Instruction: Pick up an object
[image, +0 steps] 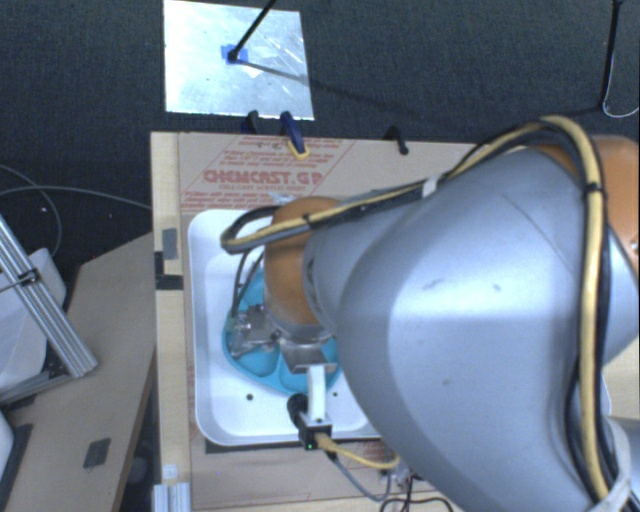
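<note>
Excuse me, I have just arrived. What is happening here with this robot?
The grey arm reaches in from the right and leans down into the left white bin. Its wrist, with the orange band, is low over a blue object that lies in the bin. The arm covers most of that object, so a grasp cannot be confirmed. The bench carries brown board printed CHEMCAST GP.

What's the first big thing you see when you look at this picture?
The huge grey robot arm grabs your eye first, covering the right side of the view, with its orange band near the middle. Below that band its gripper reaches down into the shallow white bin on the left, right over a bright blue object lying in the bin. At the top lies a shiny silver sheet.
</note>
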